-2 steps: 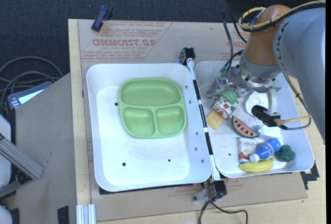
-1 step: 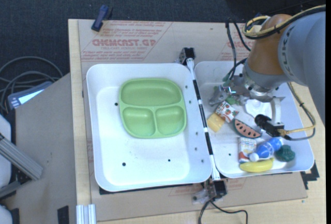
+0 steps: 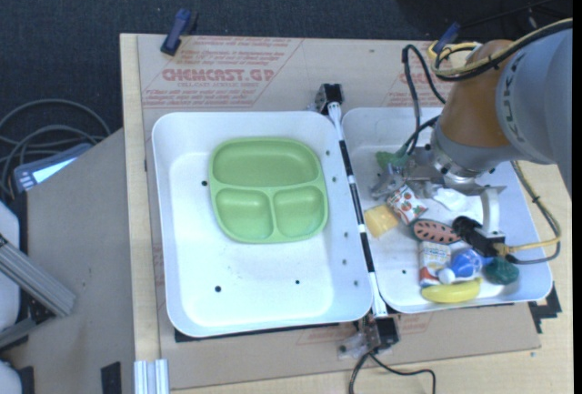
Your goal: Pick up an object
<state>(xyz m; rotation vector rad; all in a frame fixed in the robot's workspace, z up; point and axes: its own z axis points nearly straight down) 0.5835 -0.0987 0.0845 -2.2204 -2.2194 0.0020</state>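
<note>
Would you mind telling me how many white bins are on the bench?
2. The left bin holds a green divided plate; the right bin holds a clutter of small objects under the arm.

On my table [image 3: 136, 201] two bins sit side by side. The left bin [image 3: 182, 292] holds a divided tray [image 3: 268, 187]. My claw [image 3: 420, 176] hangs over the right bin [image 3: 536, 242], where small things crowd its near half, a banana [image 3: 452, 293] nearest the front.
</note>
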